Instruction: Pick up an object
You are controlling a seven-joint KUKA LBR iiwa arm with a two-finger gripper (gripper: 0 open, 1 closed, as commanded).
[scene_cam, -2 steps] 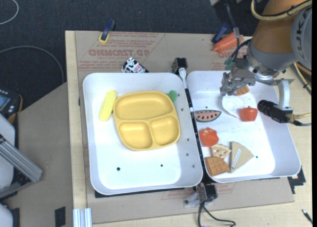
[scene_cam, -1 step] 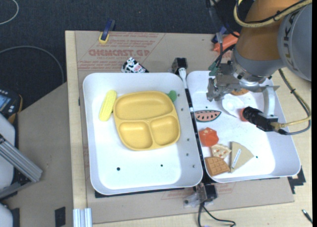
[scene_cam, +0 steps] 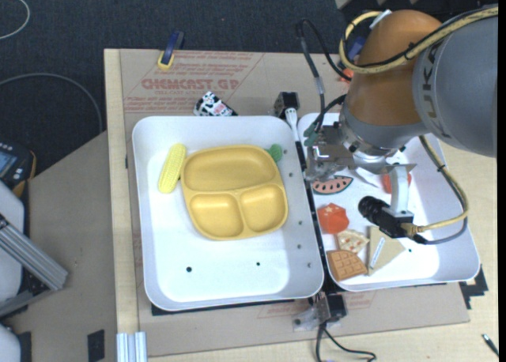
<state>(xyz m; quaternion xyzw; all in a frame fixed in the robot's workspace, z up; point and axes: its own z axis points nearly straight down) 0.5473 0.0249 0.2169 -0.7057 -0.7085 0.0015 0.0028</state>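
Note:
My gripper [scene_cam: 318,161] hangs over the near-left part of the right bin [scene_cam: 451,262], close to the wall between the two bins. Just below it lies a toy watermelon slice [scene_cam: 331,186]. Further toward the front sit a red toy tomato [scene_cam: 333,216], a pale cracker [scene_cam: 352,240], a brown waffle square [scene_cam: 345,263] and a sandwich wedge [scene_cam: 385,251]. A red and white piece [scene_cam: 398,182] lies to the right of the gripper, partly hidden by the arm. The arm's orange band [scene_cam: 391,44] and grey wrist cover the back of the right bin.
The left bin [scene_cam: 221,277] holds a yellow divided plate [scene_cam: 233,190], a toy corn cob [scene_cam: 171,167] at its left and a small green piece [scene_cam: 275,151] at its back right. A black-and-white toy [scene_cam: 212,104] and a yellow-blue clip [scene_cam: 168,52] lie on the board behind.

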